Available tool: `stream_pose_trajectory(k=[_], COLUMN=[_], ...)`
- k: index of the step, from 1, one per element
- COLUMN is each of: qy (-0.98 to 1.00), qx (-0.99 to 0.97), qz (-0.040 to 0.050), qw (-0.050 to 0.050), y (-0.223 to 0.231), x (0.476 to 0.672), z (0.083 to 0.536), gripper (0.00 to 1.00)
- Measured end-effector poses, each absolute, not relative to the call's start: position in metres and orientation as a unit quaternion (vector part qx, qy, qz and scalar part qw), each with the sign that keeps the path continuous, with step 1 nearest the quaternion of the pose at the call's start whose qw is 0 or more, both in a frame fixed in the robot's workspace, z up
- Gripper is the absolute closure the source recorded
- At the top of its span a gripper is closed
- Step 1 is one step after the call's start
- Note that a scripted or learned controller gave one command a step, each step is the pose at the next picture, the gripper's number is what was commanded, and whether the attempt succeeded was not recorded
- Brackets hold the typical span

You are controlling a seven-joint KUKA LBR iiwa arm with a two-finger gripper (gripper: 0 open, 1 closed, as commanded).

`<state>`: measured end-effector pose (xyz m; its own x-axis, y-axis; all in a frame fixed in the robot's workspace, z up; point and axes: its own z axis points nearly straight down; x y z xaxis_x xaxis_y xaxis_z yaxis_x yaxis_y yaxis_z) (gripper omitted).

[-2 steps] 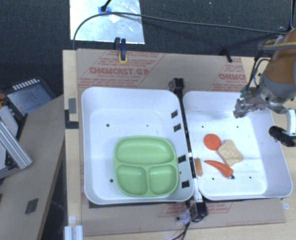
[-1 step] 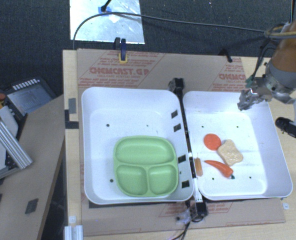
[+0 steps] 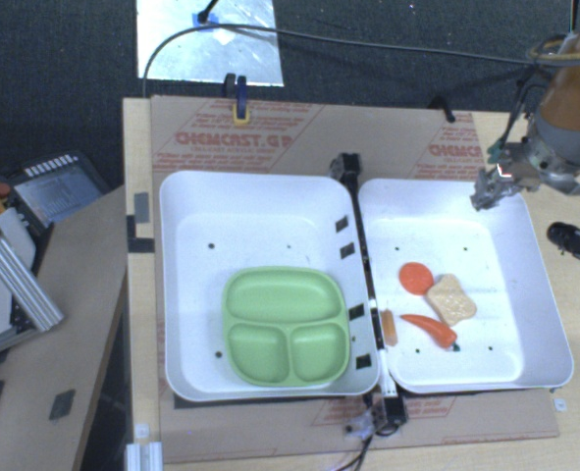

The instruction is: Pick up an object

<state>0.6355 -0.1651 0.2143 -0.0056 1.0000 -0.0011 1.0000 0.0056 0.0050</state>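
Note:
In the right bin lie an orange-red round piece, a tan bread-like piece and an orange-red carrot-like piece, close together near the bin's middle. A small orange piece lies by the divider between the bins. My gripper hangs over the right bin's far right corner, well apart from these objects, with nothing seen in it.
A green three-compartment plate rests in the left bin. Black clips sit along the divider. Cables cross the back of the bench. A metal rail and a small device stand at the left.

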Motion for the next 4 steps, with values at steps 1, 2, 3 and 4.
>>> stream_pose_trajectory(k=[1,2,3,4], qy=[0.710,0.710,0.711,0.710], qx=[0.704,0.704,0.704,0.704], qz=[0.0006,0.0007,0.0009,0.0002], qw=[-0.001,-0.001,-0.001,-0.001], y=[-0.111,-0.065,-0.008,0.042], x=[0.618,0.610,0.607,0.596], z=[0.209,0.204,0.202,0.196], gripper=[1.00,1.00,1.00,1.00])
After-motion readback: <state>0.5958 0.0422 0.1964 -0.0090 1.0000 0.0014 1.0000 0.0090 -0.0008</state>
